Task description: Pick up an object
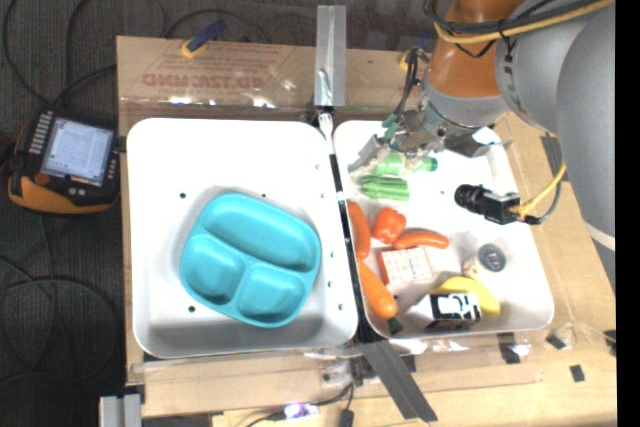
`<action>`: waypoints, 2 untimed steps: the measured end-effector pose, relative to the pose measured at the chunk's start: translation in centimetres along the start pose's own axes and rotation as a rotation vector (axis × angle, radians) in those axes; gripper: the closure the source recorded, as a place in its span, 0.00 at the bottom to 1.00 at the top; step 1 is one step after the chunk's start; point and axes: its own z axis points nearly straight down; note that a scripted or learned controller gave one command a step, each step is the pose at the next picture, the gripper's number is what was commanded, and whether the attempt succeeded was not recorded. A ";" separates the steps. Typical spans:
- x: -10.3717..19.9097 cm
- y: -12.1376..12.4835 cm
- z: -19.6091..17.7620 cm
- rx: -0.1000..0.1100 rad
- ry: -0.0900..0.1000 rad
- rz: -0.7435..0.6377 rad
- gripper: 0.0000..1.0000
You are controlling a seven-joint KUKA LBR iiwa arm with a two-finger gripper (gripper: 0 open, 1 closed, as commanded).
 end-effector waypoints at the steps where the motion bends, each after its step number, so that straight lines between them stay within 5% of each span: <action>1: -5.3 -3.1 3.7 0.001 -0.001 -0.086 0.00; 2: -8.1 0.3 10.4 -0.010 -0.002 0.001 0.00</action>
